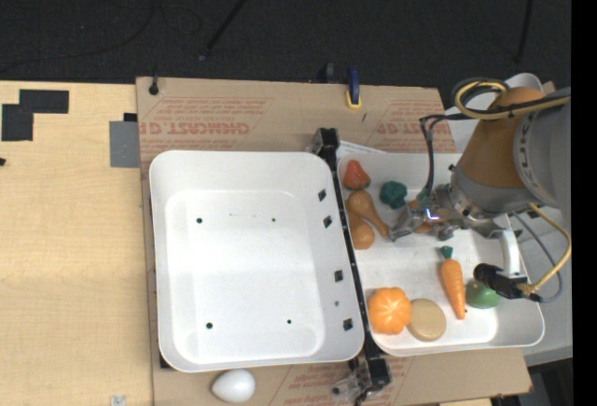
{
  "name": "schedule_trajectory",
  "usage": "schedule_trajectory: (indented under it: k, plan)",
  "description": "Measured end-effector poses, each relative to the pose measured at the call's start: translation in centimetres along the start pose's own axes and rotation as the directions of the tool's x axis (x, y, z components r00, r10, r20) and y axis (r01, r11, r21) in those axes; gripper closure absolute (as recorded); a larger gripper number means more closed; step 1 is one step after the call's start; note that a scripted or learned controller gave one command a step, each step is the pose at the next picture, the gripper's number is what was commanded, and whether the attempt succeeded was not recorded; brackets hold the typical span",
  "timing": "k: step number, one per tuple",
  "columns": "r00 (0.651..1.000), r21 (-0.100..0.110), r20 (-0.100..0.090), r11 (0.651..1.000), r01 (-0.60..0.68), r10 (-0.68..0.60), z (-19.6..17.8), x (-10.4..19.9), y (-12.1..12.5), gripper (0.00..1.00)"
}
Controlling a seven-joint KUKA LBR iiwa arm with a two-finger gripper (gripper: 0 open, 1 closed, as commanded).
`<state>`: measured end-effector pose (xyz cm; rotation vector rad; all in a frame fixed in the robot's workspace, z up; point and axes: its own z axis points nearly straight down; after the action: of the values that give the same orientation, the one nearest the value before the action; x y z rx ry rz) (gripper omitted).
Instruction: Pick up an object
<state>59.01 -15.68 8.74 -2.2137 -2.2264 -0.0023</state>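
Note:
The right bin (522,335) holds several toy foods. A tan squash (365,214) lies by its left wall, with a red-orange piece (355,175) behind it and a dark green piece (395,193) to its right. Along the front are an orange (389,311), a beige disc (428,319), a carrot (452,287) and a green piece (483,296). My gripper (411,226) is low in the bin's middle, just right of the squash and below the dark green piece. I see nothing held in it.
The left bin (177,208) sits beside the right one, split off by a black clamp rail (338,236). A white egg (233,385) lies outside on the cardboard by the left bin's front edge. Cables loop around my wrist at the right.

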Motion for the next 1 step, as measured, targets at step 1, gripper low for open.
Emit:
schedule_trajectory:
  k: [1]
  plan:
    - [1.0,0.0,0.007,1.0,-0.009,0.009,-0.09,5.12,1.09,0.0]
